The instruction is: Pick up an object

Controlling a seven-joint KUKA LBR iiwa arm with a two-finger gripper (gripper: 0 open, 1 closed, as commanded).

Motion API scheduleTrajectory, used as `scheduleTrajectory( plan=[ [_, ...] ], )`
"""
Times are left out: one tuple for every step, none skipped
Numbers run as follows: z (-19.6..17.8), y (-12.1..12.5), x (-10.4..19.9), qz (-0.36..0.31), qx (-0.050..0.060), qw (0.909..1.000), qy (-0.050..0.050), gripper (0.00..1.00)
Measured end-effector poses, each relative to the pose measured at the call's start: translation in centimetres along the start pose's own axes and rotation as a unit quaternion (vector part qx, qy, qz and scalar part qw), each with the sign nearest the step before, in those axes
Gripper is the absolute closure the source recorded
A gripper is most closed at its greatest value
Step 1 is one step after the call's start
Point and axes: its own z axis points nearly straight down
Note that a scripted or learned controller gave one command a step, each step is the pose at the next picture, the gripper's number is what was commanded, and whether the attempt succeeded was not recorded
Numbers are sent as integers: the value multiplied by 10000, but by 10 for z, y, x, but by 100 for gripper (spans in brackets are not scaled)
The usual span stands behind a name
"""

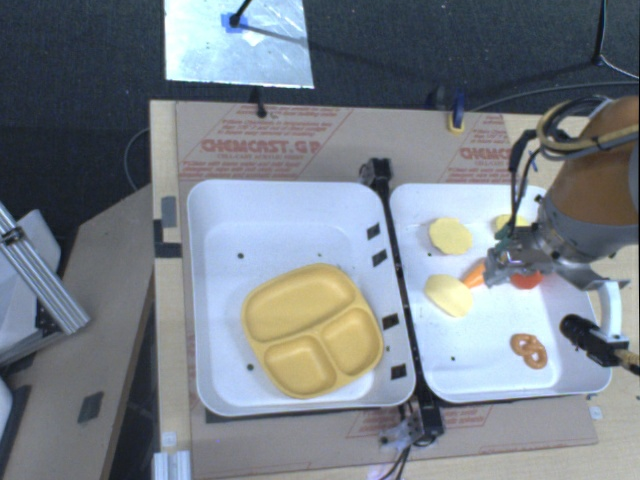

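The likeliest target is the small orange piece lying in the right bin, middle right of the frame, just beside a red piece and right under the hand. It looks like a little toy carrot or similar play food: I'd judge it light, stiff and a bit slick, so a pinch across its narrow middle would suit better than at a tapered end, where it could squirt out. Whether the hand is spread or pressed together I cannot tell; it is too small and dark against the clutter, and nothing is clearly seen between its tips. Around it lie two pale yellow pieces, the other lower down, and a pretzel-shaped thing toward the lower right corner. The grey arm comes in from the right edge, bent down over the bin with cables looping above. In the left bin sits a yellow divided plate. Both bins rest on the desk.
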Motion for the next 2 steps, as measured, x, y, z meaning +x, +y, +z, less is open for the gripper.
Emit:
scheduleTrajectory(
  plan=[
    [-7, 2, 45, 0, -9, 10000, -3, 100],
    [-16, 16, 102, -6, -10, 10000, 0, 100]
  ],
)
